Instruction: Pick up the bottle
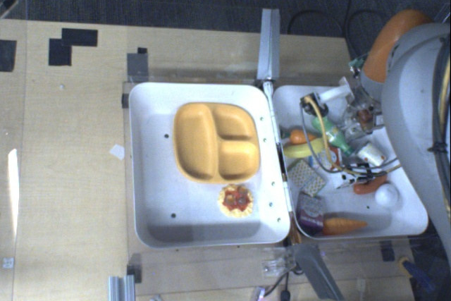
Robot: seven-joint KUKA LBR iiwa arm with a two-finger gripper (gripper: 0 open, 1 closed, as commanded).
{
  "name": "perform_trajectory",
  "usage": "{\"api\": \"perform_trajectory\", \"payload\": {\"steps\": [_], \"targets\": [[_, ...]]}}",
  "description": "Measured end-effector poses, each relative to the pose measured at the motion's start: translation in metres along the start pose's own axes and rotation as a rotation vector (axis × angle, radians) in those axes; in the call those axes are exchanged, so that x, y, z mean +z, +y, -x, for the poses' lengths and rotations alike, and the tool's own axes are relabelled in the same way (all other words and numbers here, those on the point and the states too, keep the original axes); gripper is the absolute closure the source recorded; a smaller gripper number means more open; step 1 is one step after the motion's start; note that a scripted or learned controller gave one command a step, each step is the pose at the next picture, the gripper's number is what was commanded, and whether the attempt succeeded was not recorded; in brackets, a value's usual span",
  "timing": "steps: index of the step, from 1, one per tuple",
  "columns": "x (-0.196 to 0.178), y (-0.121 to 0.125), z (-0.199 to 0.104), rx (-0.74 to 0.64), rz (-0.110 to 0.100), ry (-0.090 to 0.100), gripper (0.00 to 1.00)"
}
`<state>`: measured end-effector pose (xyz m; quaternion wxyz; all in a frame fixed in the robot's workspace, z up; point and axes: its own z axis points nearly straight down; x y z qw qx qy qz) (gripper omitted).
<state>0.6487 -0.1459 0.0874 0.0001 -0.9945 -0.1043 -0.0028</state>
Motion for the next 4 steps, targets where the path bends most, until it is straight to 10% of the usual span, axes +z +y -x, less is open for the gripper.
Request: {"api": "perform_trajectory", "payload": {"steps": [1,2,3,4], "targets": [[-0.021,0.003,0.025,-0.115,-0.001,-0.002,1.00],[-0.077,-0.051,-0.005,-0.198,-0.001,0.000,1.00],[-0.076,-0.051,-0.005,-0.198,-0.001,-0.001,0.00],[-0.009,-0.033,-0.016,-0.326,-0.001,-0.001,0.00]]}}
